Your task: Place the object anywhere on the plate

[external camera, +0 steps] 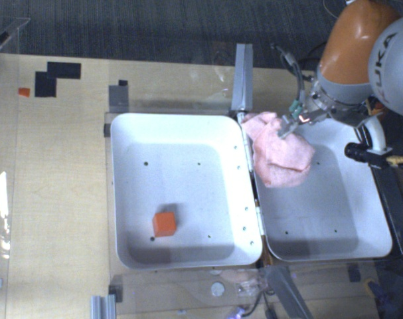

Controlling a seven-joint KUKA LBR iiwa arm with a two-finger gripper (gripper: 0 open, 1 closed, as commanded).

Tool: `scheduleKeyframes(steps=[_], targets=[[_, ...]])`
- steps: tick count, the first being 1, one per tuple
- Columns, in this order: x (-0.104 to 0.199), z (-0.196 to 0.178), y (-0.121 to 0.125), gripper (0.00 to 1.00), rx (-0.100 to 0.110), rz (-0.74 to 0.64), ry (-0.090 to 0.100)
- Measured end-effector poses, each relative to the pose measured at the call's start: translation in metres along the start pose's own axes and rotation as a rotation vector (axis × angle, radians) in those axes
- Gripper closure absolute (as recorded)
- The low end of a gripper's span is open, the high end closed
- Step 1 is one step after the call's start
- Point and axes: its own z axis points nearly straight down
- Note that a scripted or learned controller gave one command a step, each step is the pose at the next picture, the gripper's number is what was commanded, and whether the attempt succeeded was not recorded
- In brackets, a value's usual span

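While the tool (289,123) sits low over the pink cloth (281,153) in the right bin (334,238), its tips look pressed into the fabric's upper edge; whether they are spread or closed cannot be told. The cloth lies bunched in that bin's far left corner, against the divider, probably gathered there by the tool's pull. An orange block (164,224) rests near the left bin's (181,138) front edge. The arm (360,45) leans in from the desk's right side, wrist bent steeply downward.
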Motion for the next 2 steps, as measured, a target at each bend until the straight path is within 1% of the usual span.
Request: scheduleKeyframes(steps=[1, 2], targets=[[0.001, -0.001, 0.003, 1.0, -0.001, -0.007, -0.001], [0.052, 0.007, 0.022, 1.0, 0.0, -0.412, 0.002]])
